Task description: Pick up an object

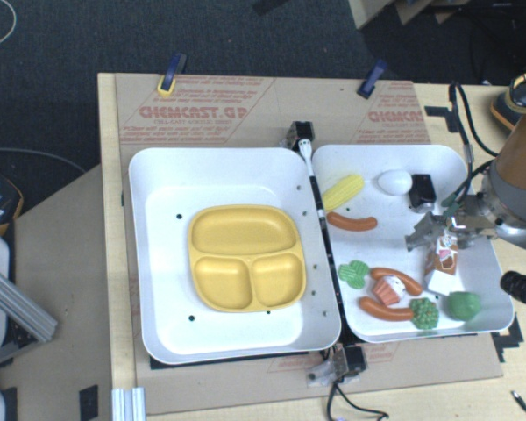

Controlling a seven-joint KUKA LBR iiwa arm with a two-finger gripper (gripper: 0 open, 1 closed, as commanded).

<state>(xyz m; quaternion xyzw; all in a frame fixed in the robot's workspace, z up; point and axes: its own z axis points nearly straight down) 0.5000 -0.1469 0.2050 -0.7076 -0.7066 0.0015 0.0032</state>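
The small brown-and-white carton [444, 262] is lying towards the right side of the right bin [387, 246], and I am taking it as the likeliest object for this try. My fingers [440, 233] are hanging directly over its upper end, close enough that they seem to be touching it. I cannot tell how far open they are, or whether the carton is between them. So I am judging the step in hand to be the closing approach, with no lift yet made.

Just below the carton a round green toy [463, 305] and a toy broccoli [425, 314] are sitting near the front rim. Two toy hot dogs [388, 295] and a second green vegetable [353, 274] are crowding in beside them on the left. Further back, well apart from me, a toy sausage [352, 223], a corn cob [344, 189] and a white egg [393, 181] are resting.

The left bin [158, 235] is holding a yellow divided plate [245, 257]. Both bins are standing on the table [210, 112].

Next I am needing a firm squeeze across the carton's narrow sides, then a straight lift clear of its neighbours.
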